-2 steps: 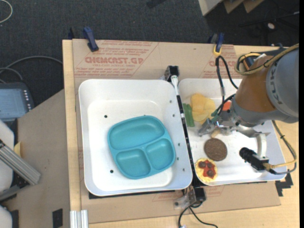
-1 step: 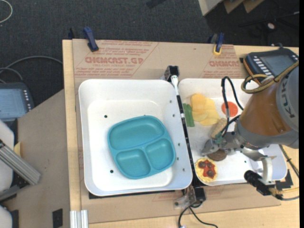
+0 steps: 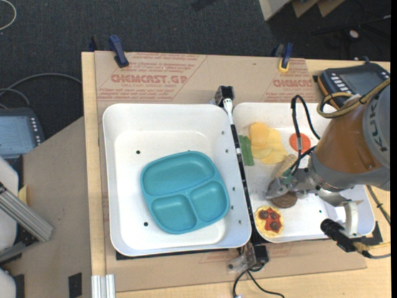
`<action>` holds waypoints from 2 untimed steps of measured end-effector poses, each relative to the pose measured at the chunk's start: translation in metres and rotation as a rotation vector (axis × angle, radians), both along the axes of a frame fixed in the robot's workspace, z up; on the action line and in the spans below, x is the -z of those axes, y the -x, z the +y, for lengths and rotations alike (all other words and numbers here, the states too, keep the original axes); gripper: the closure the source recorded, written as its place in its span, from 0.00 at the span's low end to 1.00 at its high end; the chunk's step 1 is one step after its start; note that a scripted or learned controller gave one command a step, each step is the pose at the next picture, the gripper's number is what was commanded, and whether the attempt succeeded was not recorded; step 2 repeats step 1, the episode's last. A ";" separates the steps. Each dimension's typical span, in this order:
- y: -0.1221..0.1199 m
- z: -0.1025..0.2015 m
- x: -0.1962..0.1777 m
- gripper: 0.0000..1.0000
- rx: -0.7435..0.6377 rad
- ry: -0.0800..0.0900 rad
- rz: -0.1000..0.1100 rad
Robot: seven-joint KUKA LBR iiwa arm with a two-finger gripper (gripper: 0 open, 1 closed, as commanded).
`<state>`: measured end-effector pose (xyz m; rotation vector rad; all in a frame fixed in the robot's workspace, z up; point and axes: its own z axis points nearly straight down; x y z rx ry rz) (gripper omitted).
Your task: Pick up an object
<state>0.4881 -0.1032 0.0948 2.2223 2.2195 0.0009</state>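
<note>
My gripper [image 3: 282, 188] hangs low over the middle of the right bin [image 3: 366, 219], its grey fingers down on a dark brown round object [image 3: 285, 199]. Just left of it lies a tan piece [image 3: 286, 162]. A yellow cluster [image 3: 266, 143] sits at the bin's back, with a green strip [image 3: 247, 150] along the left wall. A red-orange round item [image 3: 300, 142] lies behind the arm's cables. Near the front wall rests a small yellow plate with red bits [image 3: 270, 221]. The arm's orange band [image 3: 346, 146] hides the right part of the bin.
The left bin [image 3: 121, 129] holds a teal three-compartment tray [image 3: 185, 191]. A black divider strip [image 3: 236, 151] runs between the bins. Black cables loop over the right bin's back. A handheld controller [image 3: 350, 81] lies at the bench's far right corner.
</note>
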 end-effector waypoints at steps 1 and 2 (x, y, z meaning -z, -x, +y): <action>-0.064 0.094 -0.094 1.00 -0.005 0.001 -0.007; -0.064 0.094 -0.094 1.00 -0.005 0.001 -0.007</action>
